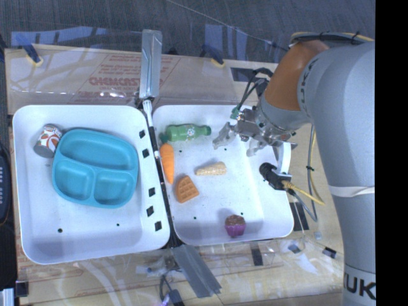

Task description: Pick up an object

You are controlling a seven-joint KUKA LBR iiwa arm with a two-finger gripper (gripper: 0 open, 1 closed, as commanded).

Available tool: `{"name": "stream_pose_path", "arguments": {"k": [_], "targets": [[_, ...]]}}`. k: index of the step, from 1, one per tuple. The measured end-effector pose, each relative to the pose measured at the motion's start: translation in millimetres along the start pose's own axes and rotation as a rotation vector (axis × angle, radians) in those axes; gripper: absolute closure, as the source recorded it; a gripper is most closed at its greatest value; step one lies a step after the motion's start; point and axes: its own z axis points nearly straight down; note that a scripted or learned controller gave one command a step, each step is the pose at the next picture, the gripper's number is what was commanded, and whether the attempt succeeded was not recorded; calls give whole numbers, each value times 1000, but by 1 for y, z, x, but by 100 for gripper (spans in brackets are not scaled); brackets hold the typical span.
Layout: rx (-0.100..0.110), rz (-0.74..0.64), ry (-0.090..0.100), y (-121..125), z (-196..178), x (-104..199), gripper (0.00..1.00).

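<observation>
A: Right bin, contents?
B: Green bottle lying at the far edge; orange carrot along the left wall; corn cob mid-floor; waffle piece beside the carrot; purple cupcake near the front.
A: Left bin?
B: Blue divided tray, small round ball touching its corner.
A: Gripper?
B: Above the right bin's far side, apparently spread apart, nothing between the fingers.
</observation>
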Motion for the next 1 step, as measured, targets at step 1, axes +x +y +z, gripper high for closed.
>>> {"name": "stream_pose_path", "arguments": {"k": [1], "targets": [[-4,-27,2,46,30,49,0]]}}
